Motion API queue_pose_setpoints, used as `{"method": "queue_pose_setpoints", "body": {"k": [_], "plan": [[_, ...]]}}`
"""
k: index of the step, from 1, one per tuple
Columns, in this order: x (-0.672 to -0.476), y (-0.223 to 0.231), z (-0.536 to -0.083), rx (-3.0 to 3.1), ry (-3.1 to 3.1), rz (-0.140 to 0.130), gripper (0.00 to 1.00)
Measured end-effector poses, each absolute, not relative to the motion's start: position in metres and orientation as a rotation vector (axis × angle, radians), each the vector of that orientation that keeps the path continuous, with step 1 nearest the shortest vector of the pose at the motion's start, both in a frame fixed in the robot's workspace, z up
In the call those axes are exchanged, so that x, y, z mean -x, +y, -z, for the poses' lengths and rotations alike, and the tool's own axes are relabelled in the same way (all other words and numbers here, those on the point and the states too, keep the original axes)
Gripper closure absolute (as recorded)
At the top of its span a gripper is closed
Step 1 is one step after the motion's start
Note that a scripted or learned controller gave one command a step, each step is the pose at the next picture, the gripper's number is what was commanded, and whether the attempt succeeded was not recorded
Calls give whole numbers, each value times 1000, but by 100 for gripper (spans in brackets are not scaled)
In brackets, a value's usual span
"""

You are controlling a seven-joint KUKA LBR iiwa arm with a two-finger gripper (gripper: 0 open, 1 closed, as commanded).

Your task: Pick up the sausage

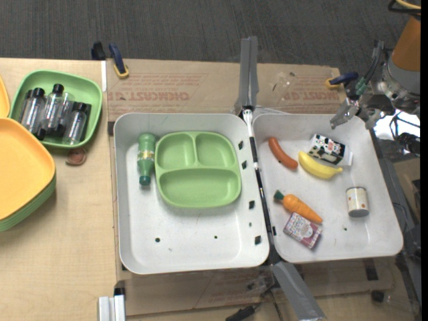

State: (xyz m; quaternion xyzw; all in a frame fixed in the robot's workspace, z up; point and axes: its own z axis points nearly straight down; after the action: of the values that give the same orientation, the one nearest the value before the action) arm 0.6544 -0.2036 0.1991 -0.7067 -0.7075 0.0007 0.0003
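Observation:
The sausage (283,152) is a small red-orange link. It lies at a slant in the upper left part of the right bin (381,243), close to the divider between the bins. My gripper (352,110) hangs over the bin's far right corner, above the rim, about a hand's width to the right of the sausage and apart from it. Nothing shows in its grasp.
Sharing the right bin are a banana (319,166), a black-and-white box (329,148), a carrot (299,206), a small can (357,201) and a pink packet (302,229). The left bin (194,246) holds a green divided plate (198,168) and a green bottle (146,158).

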Motion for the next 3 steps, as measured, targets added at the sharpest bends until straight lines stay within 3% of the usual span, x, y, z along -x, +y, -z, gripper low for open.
{"method": "queue_pose_setpoints", "body": {"k": [1,2,3], "plan": [[-659,-115,-103,2003,-2424,1,0],[-625,-112,-92,1894,-2506,-1,0],[-633,-103,-92,1840,-2549,0,0]]}}
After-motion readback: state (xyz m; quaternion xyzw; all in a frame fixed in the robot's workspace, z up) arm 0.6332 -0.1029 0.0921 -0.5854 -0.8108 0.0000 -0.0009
